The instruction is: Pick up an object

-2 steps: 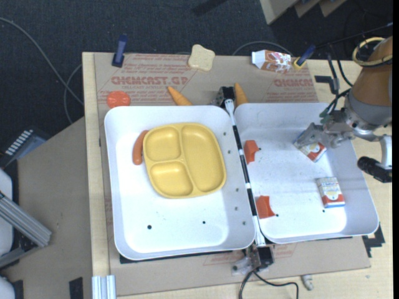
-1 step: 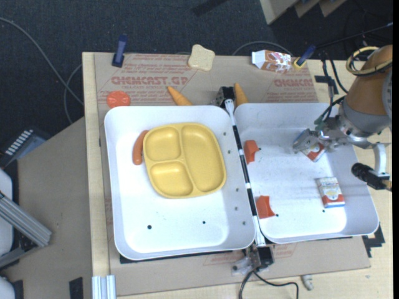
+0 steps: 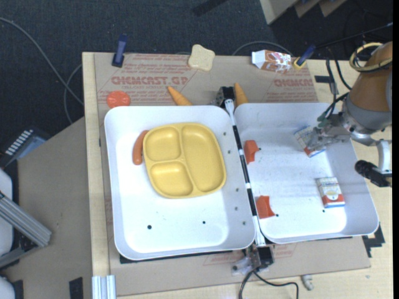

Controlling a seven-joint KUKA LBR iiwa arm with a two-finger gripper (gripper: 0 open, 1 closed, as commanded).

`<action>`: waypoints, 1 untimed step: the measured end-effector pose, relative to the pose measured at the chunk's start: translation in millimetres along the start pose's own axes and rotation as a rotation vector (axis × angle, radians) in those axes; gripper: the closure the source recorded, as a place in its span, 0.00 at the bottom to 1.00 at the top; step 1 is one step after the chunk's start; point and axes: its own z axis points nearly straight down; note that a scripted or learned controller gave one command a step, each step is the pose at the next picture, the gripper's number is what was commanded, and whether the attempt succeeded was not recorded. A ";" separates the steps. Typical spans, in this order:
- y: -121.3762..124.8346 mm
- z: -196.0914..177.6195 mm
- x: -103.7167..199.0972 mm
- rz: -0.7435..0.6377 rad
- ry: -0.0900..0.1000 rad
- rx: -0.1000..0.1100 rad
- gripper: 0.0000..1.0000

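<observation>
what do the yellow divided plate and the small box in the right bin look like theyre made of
Yellow divided plate: probably moulded plastic, with a smooth, faintly glossy surface and rounded compartment ridges. Small box: looks like printed cardboard, with flat faces, crisp edges and a red and white label.

- Counter [image 3: 156, 80]: brown cardboard sheet, matt, red print.
- 2 bins, left bin [image 3: 124, 185] and right bin [image 3: 293, 185]: white plastic, smooth, faint sheen.
- Divided tray [image 3: 185, 159]: yellow plastic, smooth, semi-gloss.
- Small carton [image 3: 330, 191]: printed card, glossy.
- Floor [image 3: 56, 17]: dark carpet, rough.
- Arm [image 3: 372, 92]: orange band, satin shell.
</observation>
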 end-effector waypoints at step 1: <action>19.2 -96.8 69.8 -0.002 0.009 0.009 1.00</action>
